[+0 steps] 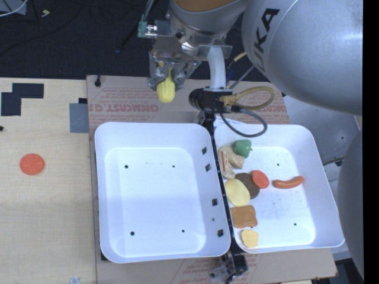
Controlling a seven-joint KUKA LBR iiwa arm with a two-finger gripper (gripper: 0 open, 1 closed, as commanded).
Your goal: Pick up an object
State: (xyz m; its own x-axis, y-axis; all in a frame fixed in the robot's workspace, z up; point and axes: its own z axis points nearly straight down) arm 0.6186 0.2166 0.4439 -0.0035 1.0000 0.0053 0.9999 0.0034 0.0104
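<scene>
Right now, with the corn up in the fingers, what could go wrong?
1. The yellow corn sits at the very tips of the gripper, so it may slip out.
2. It hangs above the cardboard, beyond the left bin; a drop would likely land outside both bins.

Left bin [112, 158] bare; food crowds right bin's [308, 158] left side.
</scene>
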